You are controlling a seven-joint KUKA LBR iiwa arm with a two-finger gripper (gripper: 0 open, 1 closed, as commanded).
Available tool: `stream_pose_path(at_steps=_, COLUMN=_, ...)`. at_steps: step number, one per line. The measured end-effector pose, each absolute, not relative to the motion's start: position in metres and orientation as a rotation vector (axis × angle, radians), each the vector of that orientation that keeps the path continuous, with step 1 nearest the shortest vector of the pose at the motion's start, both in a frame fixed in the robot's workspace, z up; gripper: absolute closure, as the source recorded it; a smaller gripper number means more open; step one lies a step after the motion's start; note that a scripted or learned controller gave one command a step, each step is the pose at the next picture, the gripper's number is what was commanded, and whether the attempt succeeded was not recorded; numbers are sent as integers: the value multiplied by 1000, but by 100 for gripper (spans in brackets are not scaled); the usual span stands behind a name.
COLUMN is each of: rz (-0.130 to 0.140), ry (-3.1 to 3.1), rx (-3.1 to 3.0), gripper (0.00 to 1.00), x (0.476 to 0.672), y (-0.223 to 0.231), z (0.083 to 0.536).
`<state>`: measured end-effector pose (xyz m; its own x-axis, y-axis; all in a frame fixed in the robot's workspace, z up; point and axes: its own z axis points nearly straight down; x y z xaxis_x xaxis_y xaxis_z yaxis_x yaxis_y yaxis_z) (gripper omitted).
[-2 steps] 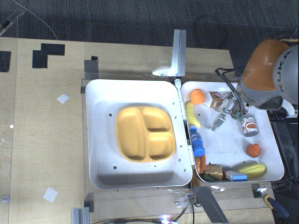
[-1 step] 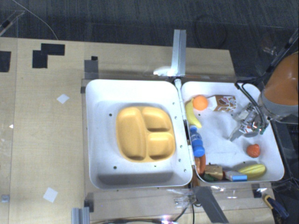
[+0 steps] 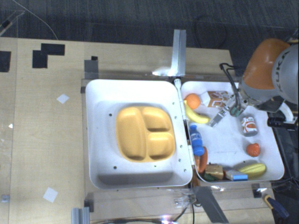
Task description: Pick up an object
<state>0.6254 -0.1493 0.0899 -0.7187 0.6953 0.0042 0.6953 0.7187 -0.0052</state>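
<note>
Left bin sits closest, w/ a yellow tray in it. Nothing graspable there, so work the right bin. Bottle lies along its left wall. Banana lies just left of the gripper, orange touching it behind. Gripper state: can't tell, nothing visibly held. Can is near, on the gripper's right. Best bet imo: go for the banana, close across its narrow width, and stay clear of the orange & wall.

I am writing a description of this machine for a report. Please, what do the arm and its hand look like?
The arm is grey and rounded, with a glossy orange band above the wrist. Thin black cables loop beside it. The hand is small, metallic silver and grey, with two slim fingers.
</note>
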Motion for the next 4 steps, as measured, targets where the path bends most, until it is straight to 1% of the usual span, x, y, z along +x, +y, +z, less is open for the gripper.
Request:
stream_pose_path(at_steps=1, rz=55, ry=-2710, rx=-1502, gripper=0, x=647, y=-133, z=90)
stream_pose_path(at_steps=2, rz=63, ry=-2573, rx=-1708, gripper=0, x=654, y=-127, z=89)
stream_pose_path(at_steps=3, rz=68, ry=-2731, rx=-1446, gripper=0, x=650, y=-132, z=90)
stream_pose_path(at_steps=4, rz=81, ry=-2678, rx=-1551, gripper=0, x=652, y=-125, z=89)
